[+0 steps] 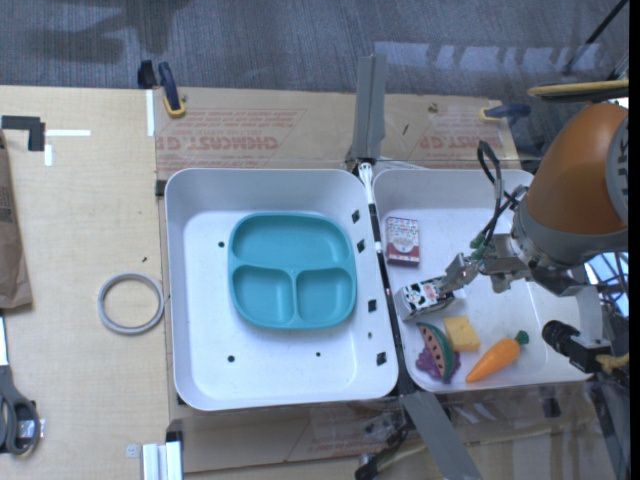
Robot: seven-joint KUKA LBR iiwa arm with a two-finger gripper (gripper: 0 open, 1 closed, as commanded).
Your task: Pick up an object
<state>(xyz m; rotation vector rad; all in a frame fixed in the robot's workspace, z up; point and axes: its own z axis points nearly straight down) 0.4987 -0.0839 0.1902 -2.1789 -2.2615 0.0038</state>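
My gripper (pixel 457 272) hangs low over the middle of the right bin (pixel 450 190), reaching in from the right. Its tip is at the right end of a small white carton with black patches (pixel 421 296), which lies on the bin floor. I cannot see whether they touch. A red and white box (pixel 403 240) lies further back. In front lie a yellow block (pixel 461 332), a watermelon slice (pixel 438 349) and an orange carrot (pixel 494 359).
The left bin (pixel 178 268) holds a teal divided plate (pixel 294 270). A raised divider between the bins runs just left of the carton. On the bench at the left lie a tape ring (pixel 131 302) and scissors (pixel 16 424).
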